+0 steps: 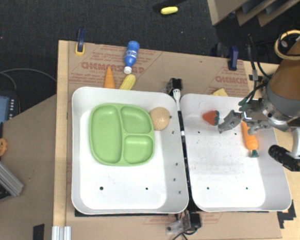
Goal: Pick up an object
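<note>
On the surface sit two white bins side by side. The left bin holds a green divided plate and, touching the plate's upper right corner, a tan ball-like thing. Behind the bins, on the brown board, lie a blue and white bottle, a small orange cone shape and a yellow corn-like piece; a yellow block shows just past the right bin's far rim. A yellow thing lies well apart on the dark floor.

The right bin holds two things near its far side: a red strawberry-like piece and an orange carrot. The arm reaches over this bin's upper right part, and the tool hangs between the two, with the red piece just beside it on the left and the carrot just beside it on the right, partly under the arm's wrist. Nothing shows between the tool's fingers, and whether they stand apart or together I cannot tell. The rest of the right bin's floor near the tool carries only small dark specks.
</note>
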